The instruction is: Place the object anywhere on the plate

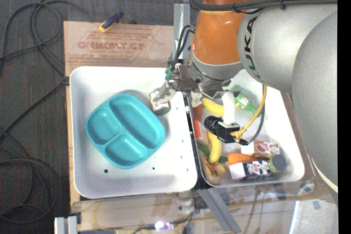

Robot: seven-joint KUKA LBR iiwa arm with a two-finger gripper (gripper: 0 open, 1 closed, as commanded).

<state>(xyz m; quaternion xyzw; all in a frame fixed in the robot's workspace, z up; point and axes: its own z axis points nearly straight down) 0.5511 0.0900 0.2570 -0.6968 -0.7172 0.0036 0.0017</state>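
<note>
A teal divided plate [126,130] with three compartments lies in the left white bin [164,172], with nothing on it. My gripper [160,98] hangs over the left bin, just off the plate's upper right rim and near the wall between the bins. I see no object in it from this angle. The grey arm with its orange band [219,24] reaches in from the right and hides the back of the right bin.
The right bin [293,170] holds a heap: a yellow banana [213,106], a second banana [215,148], a carrot [241,159], a dark labelled bottle [258,168], a green item [242,100] and a small box [266,147]. A cardboard sheet [115,46] lies behind the left bin.
</note>
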